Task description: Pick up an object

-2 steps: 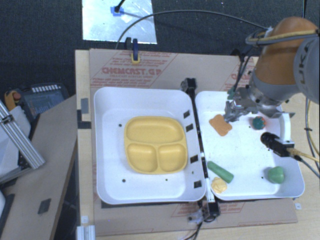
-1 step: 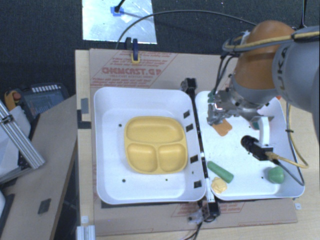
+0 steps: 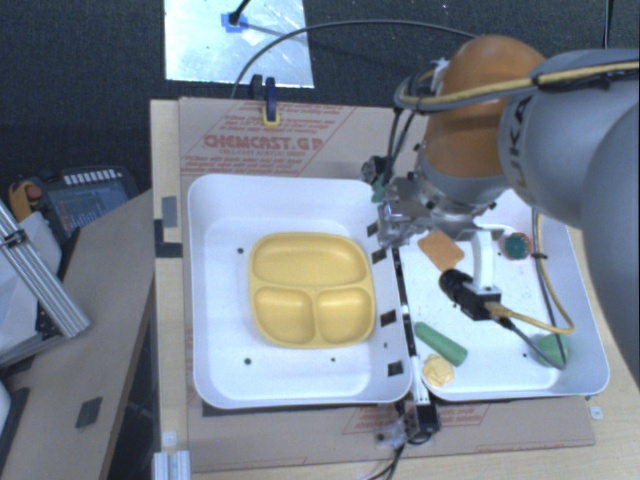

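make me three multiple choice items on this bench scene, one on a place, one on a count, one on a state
1. Where does the yellow tray lie?
A. in the left bin
B. in the right bin
C. on the cardboard outside the bins

2. How many compartments does the yellow tray have?
A. two
B. three
C. five

3. How does the green block stand in relation to the arm?
A. it is lifted clear of the bin
C. it is pressed under the orange band
B. it lies on the floor of the right bin, apart from the arm

Answers:
1. A, the tray sits on the floor of the left bin.
2. B, one wide section above two smaller ones.
3. B, the block rests near the divider with bare bin floor around it, and the arm's wrist is higher up in the view.
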Robot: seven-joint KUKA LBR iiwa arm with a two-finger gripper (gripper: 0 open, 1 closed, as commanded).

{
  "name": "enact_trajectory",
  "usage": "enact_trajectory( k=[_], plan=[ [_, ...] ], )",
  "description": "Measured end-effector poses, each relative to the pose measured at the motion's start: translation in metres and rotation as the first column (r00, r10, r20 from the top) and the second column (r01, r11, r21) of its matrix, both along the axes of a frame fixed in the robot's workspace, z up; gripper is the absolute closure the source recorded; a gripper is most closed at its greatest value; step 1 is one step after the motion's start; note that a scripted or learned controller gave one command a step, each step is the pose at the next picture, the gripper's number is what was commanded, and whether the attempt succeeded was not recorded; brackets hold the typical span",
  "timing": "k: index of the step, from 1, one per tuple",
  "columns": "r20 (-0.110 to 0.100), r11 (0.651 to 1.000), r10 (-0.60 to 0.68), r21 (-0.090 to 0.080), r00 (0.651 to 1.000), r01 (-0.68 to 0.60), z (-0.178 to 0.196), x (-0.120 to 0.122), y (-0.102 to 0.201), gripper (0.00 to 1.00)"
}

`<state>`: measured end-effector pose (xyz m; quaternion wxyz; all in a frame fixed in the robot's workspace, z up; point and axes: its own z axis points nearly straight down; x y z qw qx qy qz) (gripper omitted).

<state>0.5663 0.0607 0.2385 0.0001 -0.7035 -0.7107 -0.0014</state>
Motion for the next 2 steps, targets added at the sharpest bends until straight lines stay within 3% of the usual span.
enact_trajectory(
  k=[1,2],
  plan=[
    [0.000,1.000,-0.003,-0.001,1.000,0.003,-0.0054,0.0069,0.0443,1.00],
    [-0.001,1.000,-0.006,-0.002,1.000,0.006,-0.0054,0.0066,0.0424,0.00]
  ],
)
